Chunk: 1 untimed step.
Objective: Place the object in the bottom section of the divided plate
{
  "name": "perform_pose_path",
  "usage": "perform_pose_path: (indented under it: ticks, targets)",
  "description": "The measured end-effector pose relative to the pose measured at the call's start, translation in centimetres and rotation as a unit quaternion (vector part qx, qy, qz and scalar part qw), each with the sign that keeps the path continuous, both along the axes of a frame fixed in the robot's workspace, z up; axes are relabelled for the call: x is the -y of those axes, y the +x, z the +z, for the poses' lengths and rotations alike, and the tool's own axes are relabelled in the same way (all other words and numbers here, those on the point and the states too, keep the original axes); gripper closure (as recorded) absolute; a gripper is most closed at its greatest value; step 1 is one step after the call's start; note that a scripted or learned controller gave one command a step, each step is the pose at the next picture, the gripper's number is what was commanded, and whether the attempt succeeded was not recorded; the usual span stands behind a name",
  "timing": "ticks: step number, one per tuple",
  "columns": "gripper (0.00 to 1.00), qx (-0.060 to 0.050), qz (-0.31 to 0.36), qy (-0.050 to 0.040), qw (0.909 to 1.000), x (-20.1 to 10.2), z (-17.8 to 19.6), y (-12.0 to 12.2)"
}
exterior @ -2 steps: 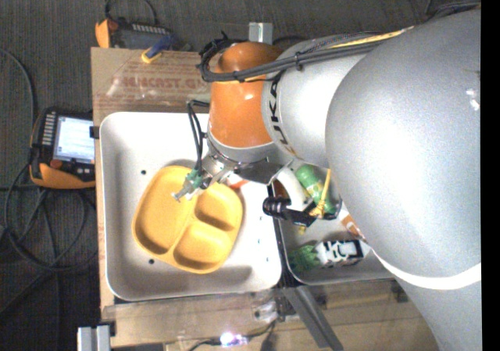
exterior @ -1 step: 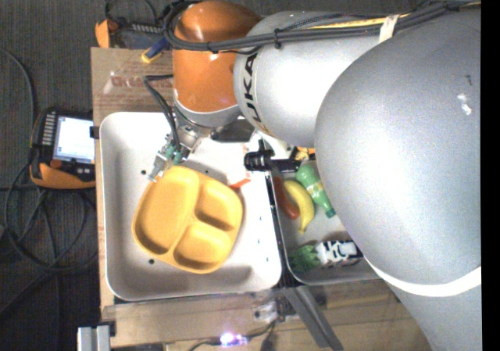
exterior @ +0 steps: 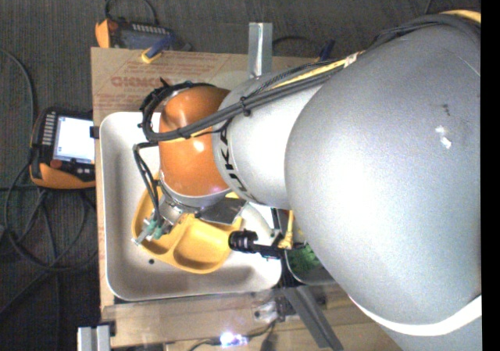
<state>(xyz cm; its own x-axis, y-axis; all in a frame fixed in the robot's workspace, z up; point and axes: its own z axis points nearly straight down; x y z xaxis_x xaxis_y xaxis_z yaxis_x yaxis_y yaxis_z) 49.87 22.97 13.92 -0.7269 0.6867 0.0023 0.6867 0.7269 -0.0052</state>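
White bin (exterior: 117,209): plate (exterior: 191,252) under arm (exterior: 258,146).

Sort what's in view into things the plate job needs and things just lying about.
For the job:
yellow divided plate
white bin holding it
arm's wrist above the plate

Lying about:
orange handheld screen on the floor
cables
green item beside the bin

Bulky grey arm (exterior: 375,177) with a glossy orange band (exterior: 187,138), black cables (exterior: 258,95) strapped along it, "KUKA" lettering.
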Motion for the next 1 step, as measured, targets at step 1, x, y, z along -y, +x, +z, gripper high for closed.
perform_pose_path:
  ticks: [1]
  targets:
    - [1.0, 0.002, 0.023, 0.0004, 0.9997, -0.06, 9.67, -1.5]
